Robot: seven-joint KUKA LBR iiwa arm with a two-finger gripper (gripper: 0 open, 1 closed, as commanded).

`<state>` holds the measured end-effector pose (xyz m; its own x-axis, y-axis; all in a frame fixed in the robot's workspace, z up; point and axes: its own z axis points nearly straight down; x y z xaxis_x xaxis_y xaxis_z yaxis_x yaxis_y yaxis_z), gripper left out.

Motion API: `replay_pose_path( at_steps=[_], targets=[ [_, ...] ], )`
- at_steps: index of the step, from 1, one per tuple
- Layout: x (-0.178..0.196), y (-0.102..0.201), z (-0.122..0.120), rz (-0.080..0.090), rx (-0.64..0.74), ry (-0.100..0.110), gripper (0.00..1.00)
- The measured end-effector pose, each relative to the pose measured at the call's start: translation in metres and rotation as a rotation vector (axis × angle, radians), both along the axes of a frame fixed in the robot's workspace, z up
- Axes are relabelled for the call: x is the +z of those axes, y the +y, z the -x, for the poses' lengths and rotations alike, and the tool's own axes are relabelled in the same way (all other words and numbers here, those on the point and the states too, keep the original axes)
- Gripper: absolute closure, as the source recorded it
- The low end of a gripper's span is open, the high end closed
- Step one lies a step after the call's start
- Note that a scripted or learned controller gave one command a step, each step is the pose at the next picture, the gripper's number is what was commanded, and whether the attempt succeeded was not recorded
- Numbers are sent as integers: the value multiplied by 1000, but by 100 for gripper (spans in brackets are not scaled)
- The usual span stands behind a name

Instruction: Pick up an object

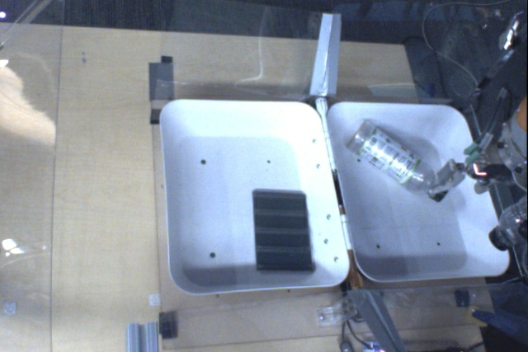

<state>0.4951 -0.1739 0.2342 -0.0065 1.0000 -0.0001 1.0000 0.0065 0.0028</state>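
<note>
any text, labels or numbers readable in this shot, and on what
None can be read.
Clear bottle in the right bin: pale marks along its side, too blurred to read.
Black ridged block in the left bin: no writing seen.
Gripper near the bottle's end: no legible marking.

Clear glossy plastic bottle [386,155]; matt black ribbed block [283,230]; smooth white plastic bins [239,115]; pale wood bench [91,177].

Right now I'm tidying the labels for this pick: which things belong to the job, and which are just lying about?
In the job:
- clear plastic bottle, lying in the right bin
- tool, at the bottle's end

Lying about:
- black ribbed block in the left bin
</note>
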Motion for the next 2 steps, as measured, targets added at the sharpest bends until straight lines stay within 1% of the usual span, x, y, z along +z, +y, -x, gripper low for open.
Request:
replay_pose_path(
  at_steps=[1, 2],
  targets=[
    [-115, 35, -53, 1, 166, -4, 0],
    [-146, 0, -120, 1, 273, 0, 0]
  ],
)
